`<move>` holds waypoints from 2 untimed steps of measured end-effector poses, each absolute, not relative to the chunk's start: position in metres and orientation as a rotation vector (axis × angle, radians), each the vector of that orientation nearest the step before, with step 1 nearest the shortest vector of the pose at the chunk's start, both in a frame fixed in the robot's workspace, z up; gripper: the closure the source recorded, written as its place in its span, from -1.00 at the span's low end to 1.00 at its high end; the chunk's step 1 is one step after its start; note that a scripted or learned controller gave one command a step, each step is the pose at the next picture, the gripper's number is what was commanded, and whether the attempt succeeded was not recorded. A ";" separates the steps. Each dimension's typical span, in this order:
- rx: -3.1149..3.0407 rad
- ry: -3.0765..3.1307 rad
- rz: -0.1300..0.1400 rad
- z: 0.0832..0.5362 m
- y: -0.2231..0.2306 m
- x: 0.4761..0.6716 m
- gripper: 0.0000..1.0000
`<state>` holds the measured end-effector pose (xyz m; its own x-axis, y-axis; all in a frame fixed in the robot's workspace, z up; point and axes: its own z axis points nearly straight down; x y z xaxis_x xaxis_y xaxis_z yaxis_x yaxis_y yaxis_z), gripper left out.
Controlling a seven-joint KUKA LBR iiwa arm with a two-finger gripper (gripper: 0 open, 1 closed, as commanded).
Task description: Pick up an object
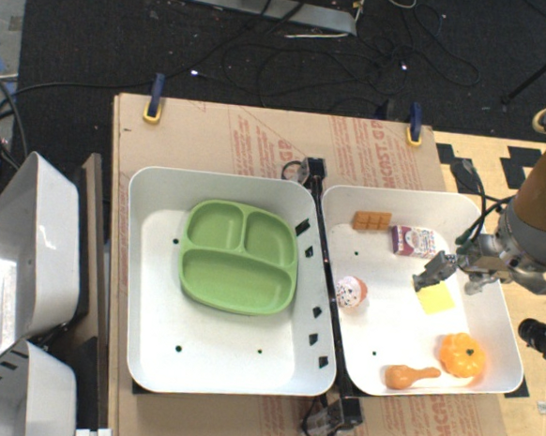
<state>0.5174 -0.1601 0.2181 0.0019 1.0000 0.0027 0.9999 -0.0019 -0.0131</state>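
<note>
Pincer [458, 271] just above yellow block [436, 299].

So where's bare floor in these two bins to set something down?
Left bin: a bare strip in front of the green divided plate. Right bin: an open patch between the small round pink-and-white object, the orange gourd and the yellow block. Crowded around the hand, purple carton and pumpkin.

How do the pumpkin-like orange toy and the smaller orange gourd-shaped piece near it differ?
The orange pumpkin is round, bulky and bright orange-yellow; the gourd-shaped piece is smaller, elongated and duller orange. The pumpkin lies nearer the bin's right wall, the gourd left of it by the front rim. Both lie in the right bin.
</note>
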 end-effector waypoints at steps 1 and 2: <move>-2.220 -2.223 0.000 0.225 -0.160 0.520 -1.00; -2.221 -2.215 0.005 0.167 -0.164 0.511 -1.00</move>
